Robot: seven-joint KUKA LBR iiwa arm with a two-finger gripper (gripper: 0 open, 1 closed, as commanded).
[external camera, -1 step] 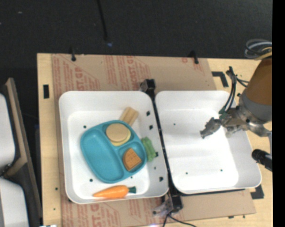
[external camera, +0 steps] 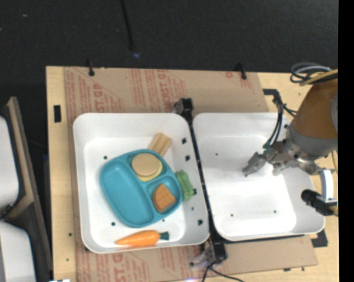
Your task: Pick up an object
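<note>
The left bin holds a blue divided plate with a round tan cookie and an orange waffle-like piece on it. A tan wooden block leans at the plate's far edge. A green piece lies against the plate's right side. An orange carrot rests near the bin's front wall. My gripper hangs over the right bin, right of its middle, with nothing seen between its fingers.
The arm's grey body and orange band cover the right bin's right side. A black clamp sits at the far end of the divider between the bins. Cardboard bench surrounds both bins.
</note>
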